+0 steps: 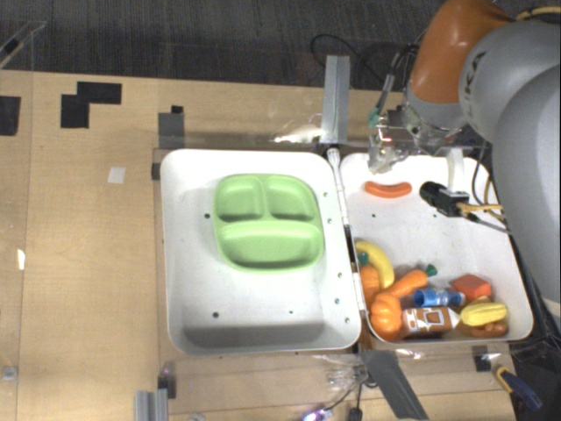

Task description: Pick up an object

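My gripper (384,158) hangs over the far left corner of the right bin (500,235), just above and behind a red sausage (387,189) that lies on the bin floor. No object can be seen in the gripper. Along the bin's near side lies a heap of toys: a banana (373,256), an orange carrot (408,282), a small orange pumpkin (384,310), a blue bottle (436,298), a brown bottle (429,321), a red block (472,285) and a yellow piece (483,313).
The left bin (188,305) holds a green divided plate (266,219) near its middle. A metal post (336,95) stands behind the wall shared by the two bins. The grey arm with its orange band (447,46) fills the upper right.
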`<control>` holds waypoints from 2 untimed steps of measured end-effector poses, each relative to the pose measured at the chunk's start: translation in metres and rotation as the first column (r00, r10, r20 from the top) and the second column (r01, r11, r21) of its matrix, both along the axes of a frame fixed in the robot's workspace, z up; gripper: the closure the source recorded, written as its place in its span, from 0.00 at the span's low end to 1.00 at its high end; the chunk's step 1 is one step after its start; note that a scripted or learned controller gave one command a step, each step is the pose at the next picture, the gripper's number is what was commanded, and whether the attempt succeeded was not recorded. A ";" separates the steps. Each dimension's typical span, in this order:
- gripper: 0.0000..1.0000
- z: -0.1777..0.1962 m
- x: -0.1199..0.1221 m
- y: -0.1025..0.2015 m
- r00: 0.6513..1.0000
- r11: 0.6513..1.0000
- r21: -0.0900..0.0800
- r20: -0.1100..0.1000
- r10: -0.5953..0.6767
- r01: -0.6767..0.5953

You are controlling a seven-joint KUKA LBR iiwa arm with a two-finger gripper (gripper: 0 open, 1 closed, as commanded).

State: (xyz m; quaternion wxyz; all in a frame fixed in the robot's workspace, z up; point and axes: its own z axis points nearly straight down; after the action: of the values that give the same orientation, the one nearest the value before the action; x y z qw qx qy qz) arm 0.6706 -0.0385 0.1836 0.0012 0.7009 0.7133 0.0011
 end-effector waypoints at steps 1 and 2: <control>0.00 0.000 0.000 0.000 1.000 1.000 0.000 -0.001 0.000 0.000; 0.00 -0.087 0.002 -0.057 0.982 0.982 -0.003 0.006 0.188 -0.188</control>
State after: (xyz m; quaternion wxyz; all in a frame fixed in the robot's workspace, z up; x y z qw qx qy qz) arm 0.6723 -0.0960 0.0968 0.0042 0.6304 0.7763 0.0027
